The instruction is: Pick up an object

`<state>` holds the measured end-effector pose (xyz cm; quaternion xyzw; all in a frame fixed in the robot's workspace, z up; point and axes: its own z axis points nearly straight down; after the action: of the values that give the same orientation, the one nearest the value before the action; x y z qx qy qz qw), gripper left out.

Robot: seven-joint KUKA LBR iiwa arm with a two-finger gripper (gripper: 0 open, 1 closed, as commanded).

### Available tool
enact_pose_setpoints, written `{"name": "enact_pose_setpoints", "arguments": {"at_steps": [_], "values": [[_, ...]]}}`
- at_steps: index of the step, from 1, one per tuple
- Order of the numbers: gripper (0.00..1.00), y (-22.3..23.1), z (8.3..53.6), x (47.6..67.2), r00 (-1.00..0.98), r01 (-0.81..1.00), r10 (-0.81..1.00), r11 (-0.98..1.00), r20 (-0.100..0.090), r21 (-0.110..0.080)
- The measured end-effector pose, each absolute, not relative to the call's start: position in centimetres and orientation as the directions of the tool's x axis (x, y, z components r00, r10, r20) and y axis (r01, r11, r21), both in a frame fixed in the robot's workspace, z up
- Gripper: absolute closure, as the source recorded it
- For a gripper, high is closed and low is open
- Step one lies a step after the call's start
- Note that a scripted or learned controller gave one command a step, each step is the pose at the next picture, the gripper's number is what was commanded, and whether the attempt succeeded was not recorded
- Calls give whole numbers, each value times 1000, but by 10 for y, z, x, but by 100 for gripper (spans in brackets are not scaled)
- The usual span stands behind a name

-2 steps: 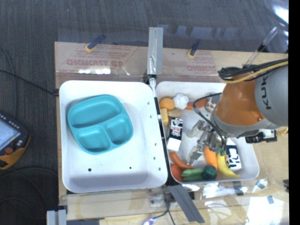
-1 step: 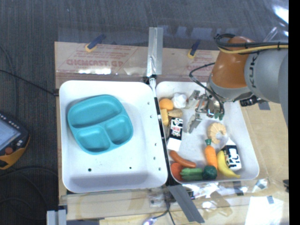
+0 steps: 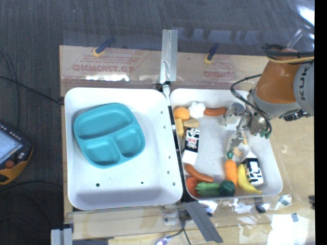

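So far we judge the task barely begun: nothing is lifted, and every object lies in its bin. We see 2 white bins side by side on the worktop point(image 3: 291, 152). The left bin point(image 3: 87, 188) carries a blue divided tray point(image 3: 108, 134). The right bin point(image 3: 273, 160) carries the clutter we could pick from: a carrot point(image 3: 231, 170) standing roughly upright near the middle right, a banana point(image 3: 244, 180) just beside it, a small black-and-white box point(image 3: 254, 171) touching the banana, a green vegetable point(image 3: 214, 188) along the front wall, a red sausage-like piece point(image 3: 199, 173) just above it, a black-and-white card point(image 3: 191, 138) near the divider, an orange point(image 3: 181, 113) and a white ball point(image 3: 196, 108) at the back left, and a red pepper point(image 3: 214, 112) along the back wall.

The gripper point(image 3: 238, 137) hangs low inside the right bin, just above the carrot's top end. Whether the fingers are spread or closed, we cannot tell; the metal parts blur together there, and we see no object between them.

What is left, as we read it, is nearly everything: settle on 1 object, most likely the carrot, close on it and raise it clear of the bin.
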<state>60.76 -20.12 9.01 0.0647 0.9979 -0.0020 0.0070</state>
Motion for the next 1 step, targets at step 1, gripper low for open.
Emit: {"name": "enact_pose_setpoints", "arguments": {"at_steps": [1], "values": [[0,-223,91,554,-990,143,143,990,-15,-2]]}}
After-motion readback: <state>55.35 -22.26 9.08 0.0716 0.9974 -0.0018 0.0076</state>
